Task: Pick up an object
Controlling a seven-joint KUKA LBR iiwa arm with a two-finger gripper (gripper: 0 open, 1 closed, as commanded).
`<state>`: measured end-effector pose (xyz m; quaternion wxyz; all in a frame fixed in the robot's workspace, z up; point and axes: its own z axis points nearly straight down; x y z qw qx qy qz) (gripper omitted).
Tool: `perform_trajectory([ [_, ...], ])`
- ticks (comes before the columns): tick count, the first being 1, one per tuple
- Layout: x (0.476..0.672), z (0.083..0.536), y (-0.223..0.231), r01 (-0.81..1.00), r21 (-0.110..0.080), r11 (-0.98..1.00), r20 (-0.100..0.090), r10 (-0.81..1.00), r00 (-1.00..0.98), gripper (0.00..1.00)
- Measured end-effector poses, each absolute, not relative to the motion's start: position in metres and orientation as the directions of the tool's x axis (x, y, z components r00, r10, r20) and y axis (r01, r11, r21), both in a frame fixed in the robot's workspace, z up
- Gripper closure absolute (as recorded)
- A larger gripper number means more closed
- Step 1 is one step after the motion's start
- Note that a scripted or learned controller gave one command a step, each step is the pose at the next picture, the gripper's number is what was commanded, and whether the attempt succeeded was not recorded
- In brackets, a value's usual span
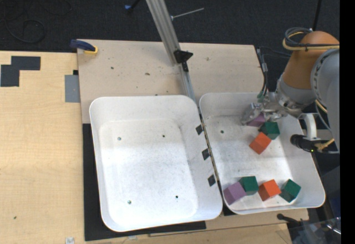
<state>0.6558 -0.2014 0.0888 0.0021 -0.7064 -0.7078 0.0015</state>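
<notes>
A purple block [256,121] lies mostly hidden under the gripper [260,112] in the right bin [310,182].

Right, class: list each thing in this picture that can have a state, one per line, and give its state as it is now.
gripper: low in the right bin, over a purple block.
purple block at gripper: on the bin floor, partly hidden.
green block: beside it, touching the orange block.
orange block: lying tilted.
front row of four blocks: lying close together near the front wall.
right bin: holds all the blocks.
left bin: sits flat.
</notes>
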Motion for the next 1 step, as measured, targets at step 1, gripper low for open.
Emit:
perform_trajectory([
  [1,0.6564,0.1003,-0.2016,1.0,-0.004,0.002,0.0,1.0,-0.002,1.0],
])
